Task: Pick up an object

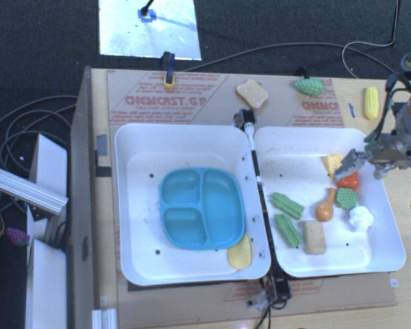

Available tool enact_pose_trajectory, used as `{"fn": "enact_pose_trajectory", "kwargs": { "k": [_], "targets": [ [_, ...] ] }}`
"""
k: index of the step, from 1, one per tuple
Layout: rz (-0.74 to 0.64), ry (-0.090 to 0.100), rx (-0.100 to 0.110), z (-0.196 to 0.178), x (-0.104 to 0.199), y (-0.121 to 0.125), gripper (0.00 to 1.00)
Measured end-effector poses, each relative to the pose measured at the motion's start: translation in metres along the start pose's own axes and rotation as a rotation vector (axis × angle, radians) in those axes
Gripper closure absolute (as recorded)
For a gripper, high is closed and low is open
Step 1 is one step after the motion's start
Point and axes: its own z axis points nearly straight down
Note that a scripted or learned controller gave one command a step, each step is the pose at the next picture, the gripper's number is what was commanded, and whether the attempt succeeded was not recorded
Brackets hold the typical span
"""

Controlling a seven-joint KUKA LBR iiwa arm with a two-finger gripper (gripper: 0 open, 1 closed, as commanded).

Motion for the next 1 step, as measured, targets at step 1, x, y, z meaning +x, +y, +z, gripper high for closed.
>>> {"fn": "enact_pose_trajectory", "kwargs": {
  "k": [1],
  "targets": [
    [0.003, 0.001, 0.003, 0.1193, -0.0413, 0.0317, 0.00]
  ]
}}
